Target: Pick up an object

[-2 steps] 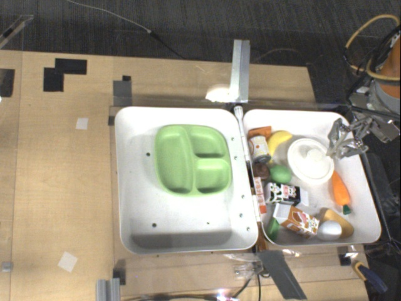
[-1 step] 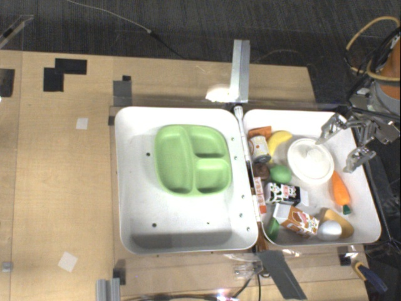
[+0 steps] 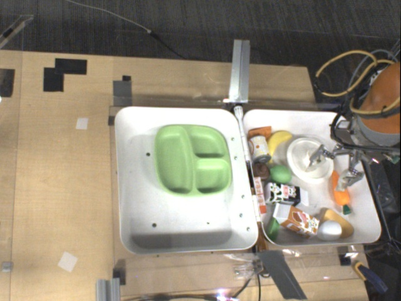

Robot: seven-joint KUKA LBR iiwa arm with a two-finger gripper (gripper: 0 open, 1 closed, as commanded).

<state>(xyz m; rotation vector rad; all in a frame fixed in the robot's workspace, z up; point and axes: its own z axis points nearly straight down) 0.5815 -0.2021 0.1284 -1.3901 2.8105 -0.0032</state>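
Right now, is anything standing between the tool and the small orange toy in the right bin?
Nothing visible does. In the camera view the tool sits right next to the orange toy in the right bin, with nothing between them. The white bowl lies close by, toward the view's left, but off that line.

Pale wooden table (image 3: 56,187) against dark carpet, seen from above.

The table's light wood surface fills the view from 7 to 10 o'clock, bearing black block-shaped marks (image 3: 62,73) near 10 o'clock and small pale square tags (image 3: 82,123) toward 9 and 7 o'clock. A dark grey ribbed carpet floor (image 3: 188,11) runs along the top from 10 to 2 o'clock, crossed by a thin light cable (image 3: 94,8). A metal post (image 3: 240,71) stands at 12 o'clock. Lighting is even and soft.
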